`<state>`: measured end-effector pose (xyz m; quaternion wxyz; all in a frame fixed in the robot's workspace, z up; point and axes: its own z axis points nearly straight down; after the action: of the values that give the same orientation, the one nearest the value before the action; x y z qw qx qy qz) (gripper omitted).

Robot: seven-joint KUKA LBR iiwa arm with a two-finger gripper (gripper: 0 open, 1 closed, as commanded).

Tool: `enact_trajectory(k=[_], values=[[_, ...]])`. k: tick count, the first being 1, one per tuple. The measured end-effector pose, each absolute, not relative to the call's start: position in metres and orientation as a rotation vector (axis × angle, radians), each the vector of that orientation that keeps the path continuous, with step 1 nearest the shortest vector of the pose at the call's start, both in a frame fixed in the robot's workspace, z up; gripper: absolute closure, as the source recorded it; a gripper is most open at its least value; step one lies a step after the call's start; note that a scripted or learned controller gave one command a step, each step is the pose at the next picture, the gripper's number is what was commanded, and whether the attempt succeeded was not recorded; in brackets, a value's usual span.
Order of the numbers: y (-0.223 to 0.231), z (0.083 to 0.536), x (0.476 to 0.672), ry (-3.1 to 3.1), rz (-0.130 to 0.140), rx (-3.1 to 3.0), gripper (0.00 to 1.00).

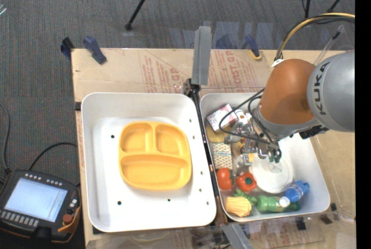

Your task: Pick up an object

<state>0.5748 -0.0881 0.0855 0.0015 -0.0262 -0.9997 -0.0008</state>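
My jaws (250, 156) hang low in the right bin (316, 155), over the clutter at lower centre-right of the frame; I cannot tell their state. Just below them lies a red tomato (225, 178), beside a red pepper (247, 182).

"KUKA" on the arm (333, 97)

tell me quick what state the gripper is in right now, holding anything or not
gripper: cannot be told; it hangs low in the right bin, above the red tomato and the red pepper.
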Motion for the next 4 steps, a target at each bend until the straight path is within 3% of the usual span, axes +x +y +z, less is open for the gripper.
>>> enact_trajectory(k=[1,2,3,4], values=[[-0.114,0.089,0.481,-3.156,0.000,-0.013,0.00],[-0.205,0.088,0.479,-3.135,-0.003,-0.300,0.00],[-0.203,0.094,0.479,-3.128,-0.008,-0.293,1.00],[-0.175,0.085,0.558,-3.080,-0.003,-0.605,1.00]])
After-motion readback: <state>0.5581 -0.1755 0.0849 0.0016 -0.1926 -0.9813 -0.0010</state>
